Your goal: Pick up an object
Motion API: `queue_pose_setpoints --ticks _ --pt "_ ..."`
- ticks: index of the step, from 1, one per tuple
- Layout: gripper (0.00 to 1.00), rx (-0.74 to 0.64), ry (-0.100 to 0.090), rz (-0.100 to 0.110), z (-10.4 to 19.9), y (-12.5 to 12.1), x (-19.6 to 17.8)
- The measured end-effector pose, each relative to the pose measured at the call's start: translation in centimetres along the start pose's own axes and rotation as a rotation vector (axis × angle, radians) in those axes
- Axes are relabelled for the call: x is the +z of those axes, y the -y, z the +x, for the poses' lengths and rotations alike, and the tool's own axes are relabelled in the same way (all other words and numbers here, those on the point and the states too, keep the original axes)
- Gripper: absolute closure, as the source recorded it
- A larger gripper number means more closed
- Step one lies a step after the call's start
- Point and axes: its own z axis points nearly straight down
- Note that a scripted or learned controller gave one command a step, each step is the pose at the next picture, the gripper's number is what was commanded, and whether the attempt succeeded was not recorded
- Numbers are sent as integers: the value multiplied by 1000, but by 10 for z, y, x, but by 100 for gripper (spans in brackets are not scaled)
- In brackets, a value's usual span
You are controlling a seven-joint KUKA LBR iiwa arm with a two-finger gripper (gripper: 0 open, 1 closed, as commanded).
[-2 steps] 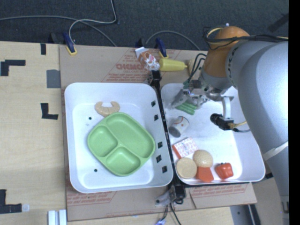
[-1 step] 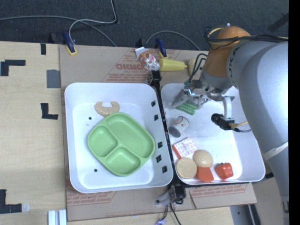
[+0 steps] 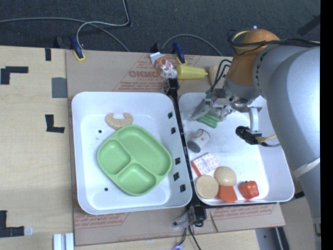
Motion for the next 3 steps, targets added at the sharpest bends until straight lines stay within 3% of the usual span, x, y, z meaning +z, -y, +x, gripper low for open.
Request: queue_pose_setpoints --ticks 3 --pt "0 0 0 0 2 0 0"
